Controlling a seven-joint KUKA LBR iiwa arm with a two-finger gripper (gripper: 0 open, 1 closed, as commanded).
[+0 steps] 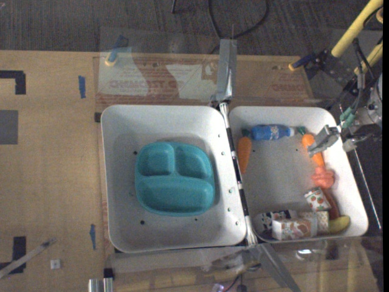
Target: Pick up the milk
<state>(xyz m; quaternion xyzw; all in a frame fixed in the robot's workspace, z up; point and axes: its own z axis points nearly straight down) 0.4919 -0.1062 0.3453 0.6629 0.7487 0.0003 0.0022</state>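
My gripper (328,140) is open and holds nothing. It hangs over the far right side of the right bin (276,115). The milk (296,227) lies on its side way below my hand, at the near edge of that bin, just beside a banana (338,224). I have not reached it yet, so grabbing and lifting are left

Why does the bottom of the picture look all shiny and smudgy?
In the camera view, a clear sheet along the near edge catches light and hazes the right bin rim and the milk carton; another clear panel behind the bins shows pale reflections; the teal tray is evenly lit with a soft shadow; the end effector looks slightly blurred.
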